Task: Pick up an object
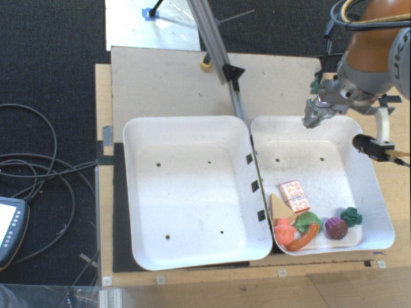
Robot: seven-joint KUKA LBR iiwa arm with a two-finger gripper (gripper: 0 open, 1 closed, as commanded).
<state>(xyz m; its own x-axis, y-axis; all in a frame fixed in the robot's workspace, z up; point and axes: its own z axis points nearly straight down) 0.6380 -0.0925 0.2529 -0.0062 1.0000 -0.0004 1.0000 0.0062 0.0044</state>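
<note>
— Two shallow white plastic bins (192, 133): where's your grey two-finger gripper (313, 119)?
— Over the right bin's far rim; grip can't be told. Your small red-and-white box (295, 196) lies near its front.

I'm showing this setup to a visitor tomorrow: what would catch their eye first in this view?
Probably the grey arm's orange band at the upper right, with the gripper above the right bin's far edge. Next, the bright cluster in that bin's near corner: a small pink box, an orange carrot-like piece, a purple item and a dark green one.
</note>
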